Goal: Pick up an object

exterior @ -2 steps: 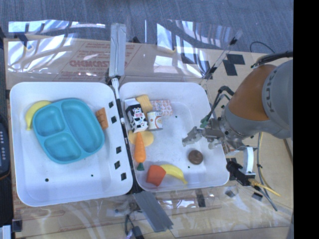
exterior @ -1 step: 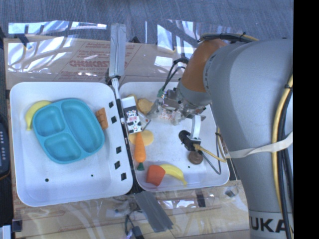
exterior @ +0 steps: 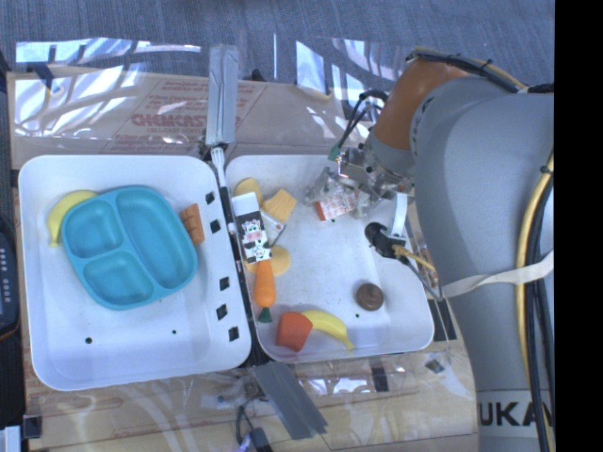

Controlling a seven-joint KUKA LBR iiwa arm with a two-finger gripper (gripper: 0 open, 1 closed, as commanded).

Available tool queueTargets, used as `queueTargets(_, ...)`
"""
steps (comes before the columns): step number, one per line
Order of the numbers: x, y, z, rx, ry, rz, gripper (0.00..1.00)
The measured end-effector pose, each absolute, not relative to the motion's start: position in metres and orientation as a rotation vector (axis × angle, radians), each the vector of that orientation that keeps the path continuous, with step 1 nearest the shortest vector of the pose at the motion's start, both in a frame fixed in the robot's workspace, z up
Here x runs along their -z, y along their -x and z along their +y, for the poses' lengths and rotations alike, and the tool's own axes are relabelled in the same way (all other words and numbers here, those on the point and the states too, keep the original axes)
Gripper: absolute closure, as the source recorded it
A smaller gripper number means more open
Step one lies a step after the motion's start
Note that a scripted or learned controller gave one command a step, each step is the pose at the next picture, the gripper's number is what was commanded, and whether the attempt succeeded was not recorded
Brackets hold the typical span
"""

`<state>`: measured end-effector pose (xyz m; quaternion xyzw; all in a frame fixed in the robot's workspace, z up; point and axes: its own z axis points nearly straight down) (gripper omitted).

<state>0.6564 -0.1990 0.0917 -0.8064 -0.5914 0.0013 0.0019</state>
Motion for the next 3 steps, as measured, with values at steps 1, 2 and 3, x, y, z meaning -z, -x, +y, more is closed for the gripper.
queueTargets(1,-0.101,-0.657,-0.195,-0.01,2.516,-1.868,1.0)
queueTargets(2,-0.092,-0.637,-0.133,-0.003,2.628,-1.714,1.0)
queueTargets(3,-0.093,-0.657,-0.091,-0.003,2.508,-1.888,1.0)
